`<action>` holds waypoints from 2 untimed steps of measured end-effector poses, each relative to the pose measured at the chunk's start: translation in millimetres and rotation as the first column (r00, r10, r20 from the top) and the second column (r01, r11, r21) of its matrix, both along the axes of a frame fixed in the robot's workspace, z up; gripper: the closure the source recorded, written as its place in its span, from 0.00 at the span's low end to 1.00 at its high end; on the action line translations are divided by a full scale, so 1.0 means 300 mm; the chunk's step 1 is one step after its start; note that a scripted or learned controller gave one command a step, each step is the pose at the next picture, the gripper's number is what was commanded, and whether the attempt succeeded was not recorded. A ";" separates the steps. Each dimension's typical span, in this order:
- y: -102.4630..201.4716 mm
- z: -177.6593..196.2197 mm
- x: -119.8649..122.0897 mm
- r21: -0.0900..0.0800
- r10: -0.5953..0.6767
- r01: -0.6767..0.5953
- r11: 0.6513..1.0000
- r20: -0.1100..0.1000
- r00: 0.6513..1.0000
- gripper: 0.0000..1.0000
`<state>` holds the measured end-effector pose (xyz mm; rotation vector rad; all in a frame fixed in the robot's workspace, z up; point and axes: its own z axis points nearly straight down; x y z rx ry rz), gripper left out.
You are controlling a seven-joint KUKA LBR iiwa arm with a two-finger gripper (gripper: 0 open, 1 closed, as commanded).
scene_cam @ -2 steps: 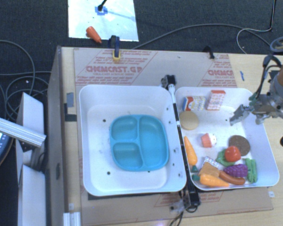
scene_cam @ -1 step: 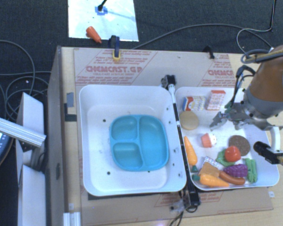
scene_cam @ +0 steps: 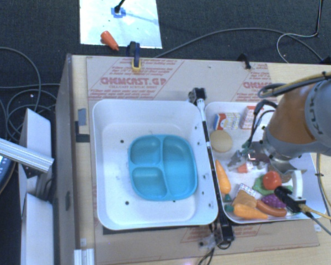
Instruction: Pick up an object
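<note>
Gripper [scene_cam: 247, 158] state cannot be told. Small rigid orange plastic carrot [scene_cam: 223, 176]: light, slippery; grasp across its middle.

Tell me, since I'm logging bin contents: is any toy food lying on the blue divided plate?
No: the blue divided plate in the left white bin carries nothing, with the orange toy carrot in the right white bin.

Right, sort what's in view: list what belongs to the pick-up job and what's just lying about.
Job:
gripper, low over the right bin
carrot
tomato
grapes
round beige piece

Lying about:
blue divided tray in the left bin
orange piece on the white sheet beyond the bench
clamp
</note>
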<state>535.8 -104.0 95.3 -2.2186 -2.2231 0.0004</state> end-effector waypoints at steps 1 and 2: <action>-0.002 0.036 0.004 -0.001 0.000 0.000 1.000 0.004 1.000 1.00; 0.208 0.299 -0.034 0.000 0.001 -0.001 1.000 0.004 1.000 1.00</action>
